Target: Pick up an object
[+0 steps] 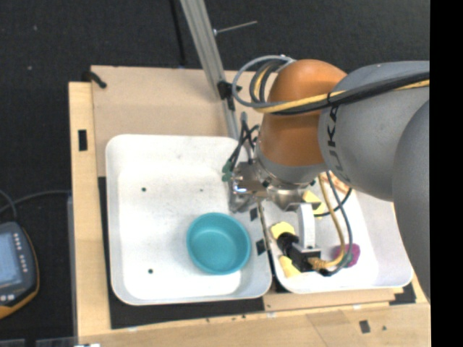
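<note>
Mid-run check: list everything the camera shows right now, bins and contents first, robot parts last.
Bench: one, tan, under both bins.
Left bin: one, white, shallow.
Right bin: one, white, largely covered by the arm.
Bowl: one, teal, upright, in the left bin towards its lower right corner.
Yellow thing: at least one, in the right bin near its left wall; shape unclear.
Purple thing: one, small, in the right bin, partly hidden.
Metal rail: one, silver, slanting down from the top.
Handheld pendant: one, grey with an orange edge, at the far left off the bench.
Arm: one, grey with an orange band, from the right.
End effector: one, over the bins' shared edge.
</note>
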